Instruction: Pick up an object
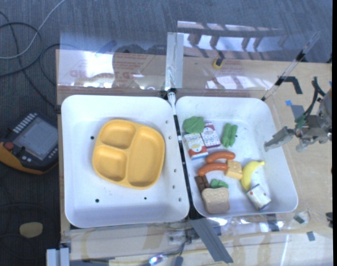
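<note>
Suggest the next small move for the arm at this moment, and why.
Probably bring the gripper inward over the right bin toward the banana. The gripper sits at the bin's right rim, apart from every toy, and the banana lies nearest that side with some bare floor around it.

- Running off the right edge: arm [315, 127], mostly cut away, finger state too small to tell.
- Hiding under bread slice [215, 199]: part of brown block [202, 182].
- Blurring to illegibility: print on small cartons [202, 140].
</note>
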### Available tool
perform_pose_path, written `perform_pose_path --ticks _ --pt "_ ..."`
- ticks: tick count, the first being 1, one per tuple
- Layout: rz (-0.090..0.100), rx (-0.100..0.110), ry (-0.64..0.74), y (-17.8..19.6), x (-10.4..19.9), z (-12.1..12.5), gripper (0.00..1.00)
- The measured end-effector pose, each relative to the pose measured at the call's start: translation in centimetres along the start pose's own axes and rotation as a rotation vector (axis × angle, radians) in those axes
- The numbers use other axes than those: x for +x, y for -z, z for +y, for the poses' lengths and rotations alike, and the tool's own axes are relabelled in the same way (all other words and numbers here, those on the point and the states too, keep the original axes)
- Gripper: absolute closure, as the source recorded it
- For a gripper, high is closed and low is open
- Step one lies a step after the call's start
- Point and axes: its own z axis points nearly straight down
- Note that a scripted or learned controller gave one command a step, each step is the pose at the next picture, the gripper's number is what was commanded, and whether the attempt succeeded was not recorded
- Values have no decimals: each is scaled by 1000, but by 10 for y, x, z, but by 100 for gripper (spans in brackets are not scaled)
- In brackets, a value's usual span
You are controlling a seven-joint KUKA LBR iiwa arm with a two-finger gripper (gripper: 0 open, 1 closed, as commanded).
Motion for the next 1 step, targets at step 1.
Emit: perform_pose_path --ticks 1 --pt "1 2 -151 -117 72 -20 0"
